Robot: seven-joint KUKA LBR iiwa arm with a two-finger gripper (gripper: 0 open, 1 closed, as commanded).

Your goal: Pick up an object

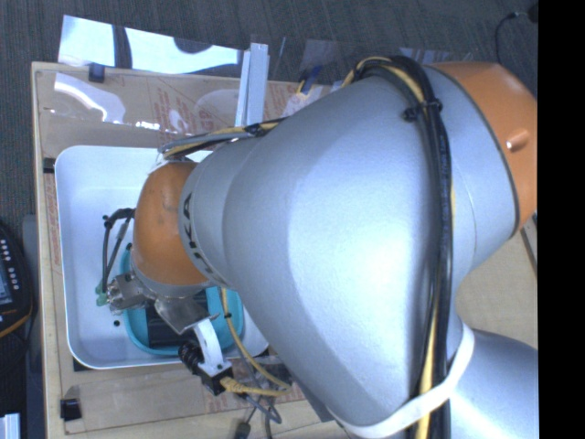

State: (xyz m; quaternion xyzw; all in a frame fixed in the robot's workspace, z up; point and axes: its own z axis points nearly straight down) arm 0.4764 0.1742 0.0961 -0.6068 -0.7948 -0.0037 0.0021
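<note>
Dark carpet surrounds the wooden bench [55,99] on my screen, and the grey arm [366,245] covers most of it. Its orange band [164,227] hangs over the left white bin [78,245]. The gripper [137,295] is low inside this bin, hidden under the wrist, so I cannot tell its state. A turquoise object [137,337] lies at the bin's near edge, just beside the gripper.
</note>
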